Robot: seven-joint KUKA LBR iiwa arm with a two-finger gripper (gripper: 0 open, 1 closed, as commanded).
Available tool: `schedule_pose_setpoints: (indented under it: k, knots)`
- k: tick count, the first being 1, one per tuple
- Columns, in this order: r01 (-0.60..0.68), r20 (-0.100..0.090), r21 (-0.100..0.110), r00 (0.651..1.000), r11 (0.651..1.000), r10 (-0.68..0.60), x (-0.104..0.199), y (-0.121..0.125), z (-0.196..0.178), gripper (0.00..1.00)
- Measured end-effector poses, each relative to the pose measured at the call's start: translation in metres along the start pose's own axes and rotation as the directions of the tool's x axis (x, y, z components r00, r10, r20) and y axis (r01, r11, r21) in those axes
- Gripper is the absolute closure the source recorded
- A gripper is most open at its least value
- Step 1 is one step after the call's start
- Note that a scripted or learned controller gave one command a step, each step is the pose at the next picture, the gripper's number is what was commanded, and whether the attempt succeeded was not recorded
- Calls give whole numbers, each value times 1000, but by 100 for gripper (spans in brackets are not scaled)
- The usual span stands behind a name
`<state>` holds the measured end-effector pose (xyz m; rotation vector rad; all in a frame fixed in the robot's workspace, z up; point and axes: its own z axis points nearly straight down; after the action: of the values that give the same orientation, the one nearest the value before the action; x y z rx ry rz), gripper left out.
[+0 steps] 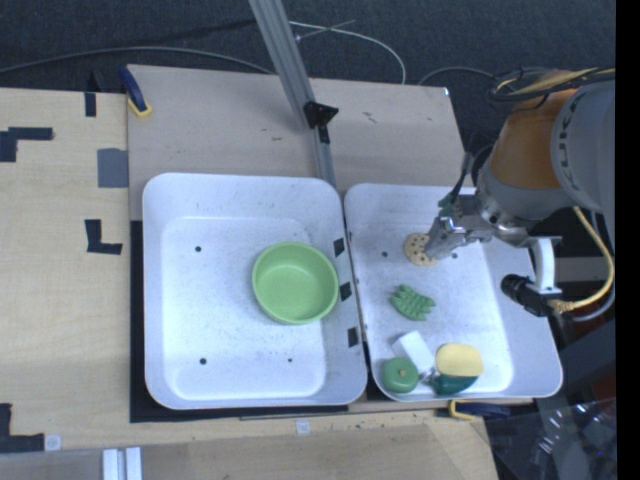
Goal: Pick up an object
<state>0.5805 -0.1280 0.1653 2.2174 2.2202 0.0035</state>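
The hand (pixel 447 230) sits low in the right bin (pixel 520 368), right next to the tan cookie thing (pixel 420 249); can't tell how far it's opened or if it's touching; green bowl (pixel 295 283) is in the left bin (pixel 180 268).

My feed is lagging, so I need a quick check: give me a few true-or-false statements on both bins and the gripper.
1. The light green round bowl sits in the left white bin. True.
2. The gripper hangs over the left bin. False: over the right white bin, beside the tan round cookie-like disc.
3. The yellow rounded block lies at the right bin's near edge. True.
4. The small green ridged toy lies inside the bowl. False: on the right bin's floor.
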Motion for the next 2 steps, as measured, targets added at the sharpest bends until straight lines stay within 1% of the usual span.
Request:
schedule_pose_setpoints:
  k: [1, 2]
  knots:
    - [1, 0, -1, 1000, 1000, -1, 5, 1, -62, 100]
    - [0, 0, 7, 1000, 1000, 0, 6, 1, -39, 100]
